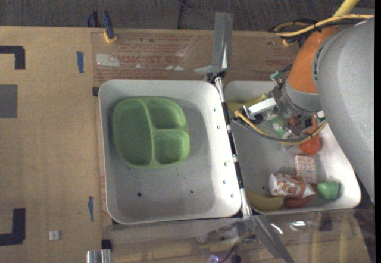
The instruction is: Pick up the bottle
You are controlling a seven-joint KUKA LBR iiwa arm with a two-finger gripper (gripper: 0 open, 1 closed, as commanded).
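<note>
1. The grey arm with the orange band (306,71) reaches in from the right and hangs over the far part of the right shallow white bin (351,196), with yellow cables looped around its wrist.
2. The gripper (281,120) points down into that bin, low among the things there. The wrist and cables hide its tip, so I cannot tell whether it is wide or narrow, or whether anything is in it.
3. A small green bottle with a pale label (278,130) seems to lie directly under the gripper, touching it or just beside it. Only a scrap of it shows, and I cannot tell if it is upright or lying down.
4. Just to the gripper's near right sits a round red-orange fruit (310,146), and next beyond that a small pink-and-white checked box (305,167).
5. Farther toward the near rim, well apart from the gripper, an orange-and-white carton (289,184) lies on its side, with a yellow banana (264,200) beside it and a green rounded fruit (328,189) at its other end.
6. To the gripper's left, across the divide between the bins, the left shallow white bin (178,202) holds a green plastic divided plate (150,131).
7. Both bins rest on the brown cardboard-covered counter (47,137).
</note>
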